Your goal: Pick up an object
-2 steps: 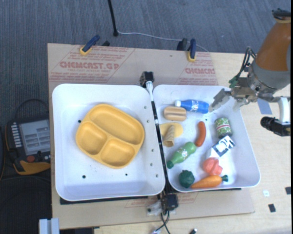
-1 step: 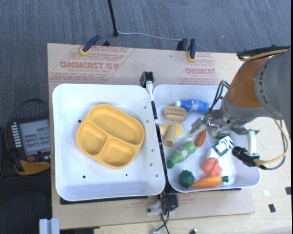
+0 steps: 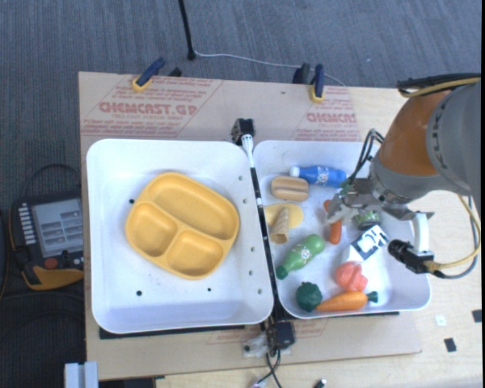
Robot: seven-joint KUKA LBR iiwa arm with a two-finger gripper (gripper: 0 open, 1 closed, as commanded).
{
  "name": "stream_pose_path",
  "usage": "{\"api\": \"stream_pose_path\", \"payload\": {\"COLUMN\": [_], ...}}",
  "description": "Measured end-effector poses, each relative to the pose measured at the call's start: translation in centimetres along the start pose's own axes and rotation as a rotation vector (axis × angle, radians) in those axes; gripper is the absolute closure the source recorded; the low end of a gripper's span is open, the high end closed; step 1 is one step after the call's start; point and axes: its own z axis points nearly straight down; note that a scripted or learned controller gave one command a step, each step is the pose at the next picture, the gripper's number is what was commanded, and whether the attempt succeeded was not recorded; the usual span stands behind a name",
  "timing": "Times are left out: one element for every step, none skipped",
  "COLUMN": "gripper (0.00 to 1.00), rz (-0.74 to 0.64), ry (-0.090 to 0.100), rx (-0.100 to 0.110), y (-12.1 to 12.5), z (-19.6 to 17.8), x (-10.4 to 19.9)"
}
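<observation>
My gripper [image 3: 347, 206] hangs low over the right bin [image 3: 404, 297], near its middle, at the end of the grey arm with the orange band. Just below it lies a small orange-red piece [image 3: 334, 232]; whether they touch is unclear. Around it are a blue bottle [image 3: 319, 175], a hot dog bun [image 3: 289, 187], a tan bread piece [image 3: 279, 221], a green bottle [image 3: 301, 253], a black-and-white box [image 3: 370, 242], a red fruit [image 3: 350, 276], a carrot [image 3: 343, 301] and a dark green broccoli [image 3: 309, 296].
The left bin [image 3: 105, 297] holds a yellow divided plate [image 3: 182, 223]. A ridge where the two bins meet [image 3: 259, 217] runs between them. Clamps and a cable sit at the board's far edge. A control pendant [image 3: 48, 233] lies left of the bench.
</observation>
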Motion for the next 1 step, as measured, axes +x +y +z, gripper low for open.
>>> {"api": "stream_pose_path", "payload": {"gripper": [1.00], "rz": [-0.002], "ry": [0.002], "rx": [0.001], "y": [-0.63], "z": [-14.28], "x": [4.95]}}
